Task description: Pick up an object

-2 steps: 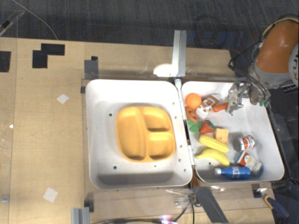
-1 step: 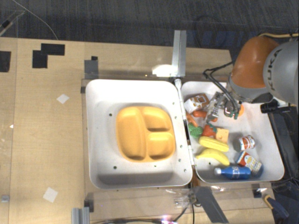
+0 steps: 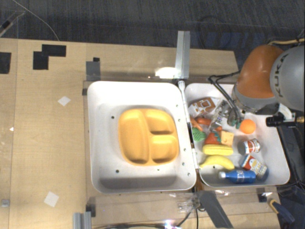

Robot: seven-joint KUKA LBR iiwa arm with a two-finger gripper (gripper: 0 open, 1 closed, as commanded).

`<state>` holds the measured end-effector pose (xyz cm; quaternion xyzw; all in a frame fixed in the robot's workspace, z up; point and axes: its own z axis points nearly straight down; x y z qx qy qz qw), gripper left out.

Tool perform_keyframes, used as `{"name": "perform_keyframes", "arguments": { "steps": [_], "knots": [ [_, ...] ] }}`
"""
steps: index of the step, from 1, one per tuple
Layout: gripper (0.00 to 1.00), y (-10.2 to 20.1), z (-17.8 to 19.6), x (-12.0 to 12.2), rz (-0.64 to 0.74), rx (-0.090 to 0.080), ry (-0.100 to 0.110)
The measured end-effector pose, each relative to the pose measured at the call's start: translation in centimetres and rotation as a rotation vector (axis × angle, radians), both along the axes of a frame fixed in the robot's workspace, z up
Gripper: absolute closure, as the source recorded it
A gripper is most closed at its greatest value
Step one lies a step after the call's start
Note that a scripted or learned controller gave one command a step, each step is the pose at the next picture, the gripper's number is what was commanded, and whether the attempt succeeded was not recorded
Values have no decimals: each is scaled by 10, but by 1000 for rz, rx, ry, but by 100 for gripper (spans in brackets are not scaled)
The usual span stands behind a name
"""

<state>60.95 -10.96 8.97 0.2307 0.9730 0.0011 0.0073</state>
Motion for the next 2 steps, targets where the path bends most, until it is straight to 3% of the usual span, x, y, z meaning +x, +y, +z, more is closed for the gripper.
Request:
{"name": "perform_keyframes", "arguments": {
  "steps": [1, 2],
  "knots": [
    [100, 67, 102, 53, -188, 5, 0],
    [100, 119, 137, 53, -64, 3, 4]
  ]
}}
